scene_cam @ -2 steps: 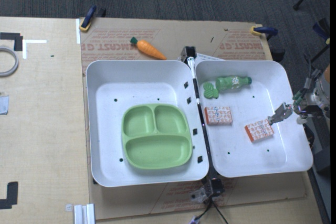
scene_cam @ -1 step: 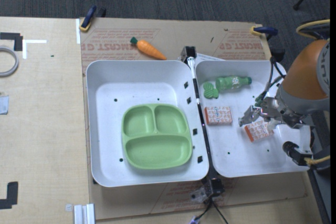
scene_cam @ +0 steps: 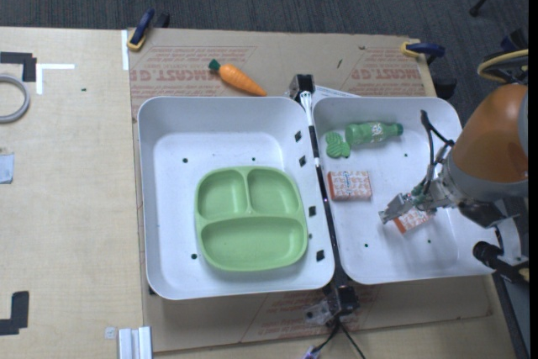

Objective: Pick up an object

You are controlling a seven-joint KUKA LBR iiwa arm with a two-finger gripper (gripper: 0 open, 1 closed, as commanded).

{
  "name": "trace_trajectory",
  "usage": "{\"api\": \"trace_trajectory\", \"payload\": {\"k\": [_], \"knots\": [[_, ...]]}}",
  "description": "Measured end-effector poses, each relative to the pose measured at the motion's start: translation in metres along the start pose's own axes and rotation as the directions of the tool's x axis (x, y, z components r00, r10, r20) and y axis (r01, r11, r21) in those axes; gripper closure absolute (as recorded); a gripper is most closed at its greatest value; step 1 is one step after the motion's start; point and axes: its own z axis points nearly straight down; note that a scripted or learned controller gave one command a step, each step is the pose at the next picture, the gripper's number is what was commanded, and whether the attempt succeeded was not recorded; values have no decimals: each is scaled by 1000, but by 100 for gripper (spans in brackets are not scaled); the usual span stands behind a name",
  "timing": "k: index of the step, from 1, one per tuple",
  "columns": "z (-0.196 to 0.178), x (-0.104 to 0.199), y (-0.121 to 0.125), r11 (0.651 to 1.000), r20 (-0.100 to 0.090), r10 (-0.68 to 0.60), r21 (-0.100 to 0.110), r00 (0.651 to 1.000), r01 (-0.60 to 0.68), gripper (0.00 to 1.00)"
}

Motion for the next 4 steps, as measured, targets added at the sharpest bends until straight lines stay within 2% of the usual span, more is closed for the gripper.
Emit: {"api": "trace_trajectory", "payload": {"k": [1, 2, 3, 4], "knots": [[-10, 0, 1, 1000, -3, 2, 1, 1000, -2, 100], [-95, 77, -5, 1000, -16, 9, 19, 1000, -8, 100], [-95, 77, -5, 1000, -16, 9, 19, 1000, -9, 0], [-93, 67, 72, 999, -16, -25, 20, 1000, 25, 0]]}}
